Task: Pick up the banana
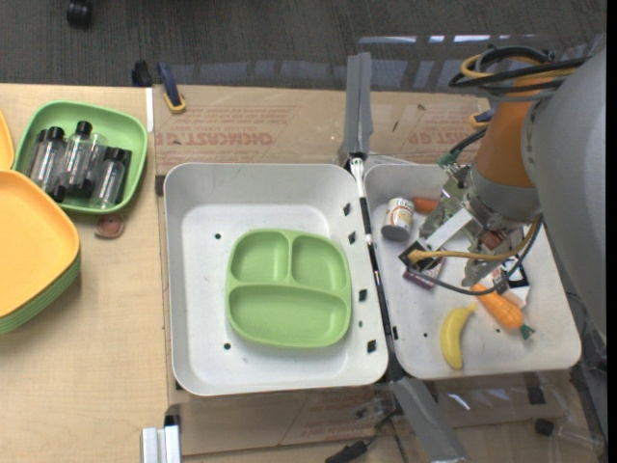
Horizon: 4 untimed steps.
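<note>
The yellow banana (453,337) lies in the right bin (549,350), near its front edge, curved and pointing toward the front. My gripper (487,270) hangs over the middle of that bin, behind and slightly right of the banana, and apart from it. An orange carrot (503,312) lies just below the gripper, to the right of the banana. Nothing is seen held in the gripper.
The right bin also holds a small can (397,217), a small orange piece (425,204) and a purple item (420,277) at its back left. A green divided plate (288,288) sits in the left bin (193,258). Bottles in a green tray (82,157) and orange plates (34,254) stand at far left.
</note>
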Tool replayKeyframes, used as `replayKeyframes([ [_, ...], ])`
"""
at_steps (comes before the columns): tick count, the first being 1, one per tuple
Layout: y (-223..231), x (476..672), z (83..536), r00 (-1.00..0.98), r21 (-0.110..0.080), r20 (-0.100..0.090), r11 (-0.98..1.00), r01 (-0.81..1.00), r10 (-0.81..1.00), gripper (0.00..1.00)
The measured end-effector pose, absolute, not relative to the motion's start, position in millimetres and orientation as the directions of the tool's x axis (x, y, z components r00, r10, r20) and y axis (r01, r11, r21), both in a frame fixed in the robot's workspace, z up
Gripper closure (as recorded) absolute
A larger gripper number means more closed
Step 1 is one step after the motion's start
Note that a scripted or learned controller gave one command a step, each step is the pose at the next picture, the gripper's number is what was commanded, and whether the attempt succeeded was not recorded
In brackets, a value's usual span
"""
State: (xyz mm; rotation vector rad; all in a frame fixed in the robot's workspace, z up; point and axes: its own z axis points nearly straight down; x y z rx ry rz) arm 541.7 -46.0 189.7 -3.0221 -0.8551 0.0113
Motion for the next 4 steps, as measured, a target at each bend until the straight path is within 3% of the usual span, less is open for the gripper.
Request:
replayKeyframes([
  [2, -23, 542.0, 190, 0.694, -0.005, -0.006, -0.694, 0.720, 0.720, 0.00],
  [3, -25, 541.5, 197, 0.694, -0.007, -0.010, -0.694, 0.720, 0.720, 1.00],
  [4, -16, 602.2, 258, 0.898, 0.000, -0.005, -0.898, 0.440, 0.440, 1.00],
])
